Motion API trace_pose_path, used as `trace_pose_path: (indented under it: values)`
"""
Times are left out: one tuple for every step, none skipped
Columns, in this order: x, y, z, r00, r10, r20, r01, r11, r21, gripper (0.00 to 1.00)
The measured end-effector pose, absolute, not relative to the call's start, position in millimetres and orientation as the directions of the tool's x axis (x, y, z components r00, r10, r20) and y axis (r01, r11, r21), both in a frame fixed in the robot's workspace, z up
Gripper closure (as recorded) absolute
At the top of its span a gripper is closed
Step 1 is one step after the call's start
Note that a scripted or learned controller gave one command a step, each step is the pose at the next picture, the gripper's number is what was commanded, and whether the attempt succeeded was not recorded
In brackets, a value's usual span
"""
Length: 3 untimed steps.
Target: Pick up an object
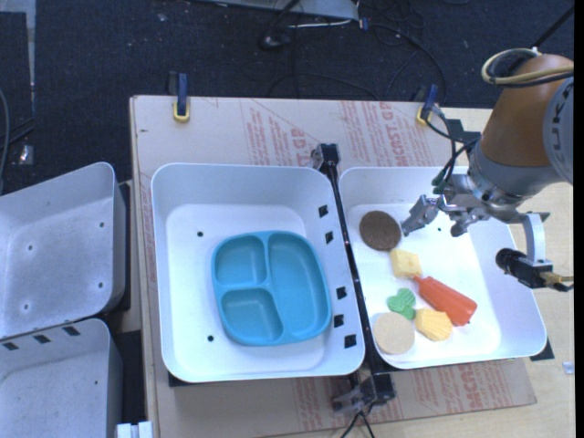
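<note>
Claw (442, 213) in frame's upper right, over right bin (511, 336), fingers seemingly spread, holding nothing. Brown disc (380, 230) just left; carrot (447, 299) and other toy foods lower.

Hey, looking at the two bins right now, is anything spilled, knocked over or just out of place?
Nothing stands out. The blue divided tray lies flat in the left bin, and the toy foods, among them the brown disc and the orange carrot, all lie inside the right bin.
</note>
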<state>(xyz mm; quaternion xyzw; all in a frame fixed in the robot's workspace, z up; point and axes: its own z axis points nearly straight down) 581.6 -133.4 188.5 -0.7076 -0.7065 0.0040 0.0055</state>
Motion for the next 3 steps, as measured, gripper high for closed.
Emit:
trace_pose_path:
  values:
    - [584.8, -133.1, 195.8, -0.001, 1.0, 0.0, 1.0, 0.001, 0.0, 0.0]
    - [587.0, -131.7, 152.5, 0.0, 1.0, 0.0, 1.0, 0.0, -0.004, 0.0]
    - [586.1, -131.0, 98.7, 0.001, 1.0, 0.001, 1.0, -0.001, -0.004, 0.0]
